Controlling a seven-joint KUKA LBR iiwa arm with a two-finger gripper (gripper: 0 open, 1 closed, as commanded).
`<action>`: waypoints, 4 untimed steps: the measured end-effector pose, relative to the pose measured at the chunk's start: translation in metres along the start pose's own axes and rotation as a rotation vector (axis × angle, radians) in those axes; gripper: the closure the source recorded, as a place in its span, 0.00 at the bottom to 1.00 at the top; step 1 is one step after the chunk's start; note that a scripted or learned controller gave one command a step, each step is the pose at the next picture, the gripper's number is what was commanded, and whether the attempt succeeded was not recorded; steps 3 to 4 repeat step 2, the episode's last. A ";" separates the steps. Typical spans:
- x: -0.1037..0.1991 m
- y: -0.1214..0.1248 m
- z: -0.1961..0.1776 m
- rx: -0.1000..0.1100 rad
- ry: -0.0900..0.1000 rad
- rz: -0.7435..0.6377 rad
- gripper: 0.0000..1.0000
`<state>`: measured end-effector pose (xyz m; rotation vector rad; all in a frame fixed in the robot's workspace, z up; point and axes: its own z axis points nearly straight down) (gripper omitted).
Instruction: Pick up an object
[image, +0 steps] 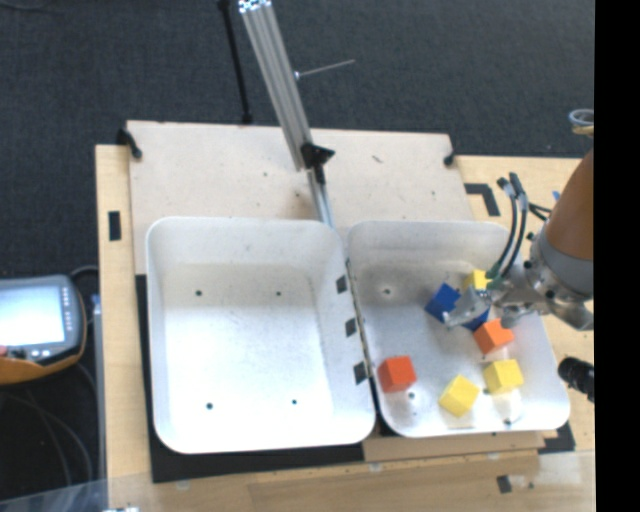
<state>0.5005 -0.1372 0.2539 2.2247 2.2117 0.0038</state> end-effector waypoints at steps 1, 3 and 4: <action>0.000 0.000 0.000 0.000 0.000 0.001 0.00; -0.057 0.049 0.043 0.004 -0.003 -0.003 0.00; -0.057 0.049 0.043 0.004 -0.003 -0.003 0.00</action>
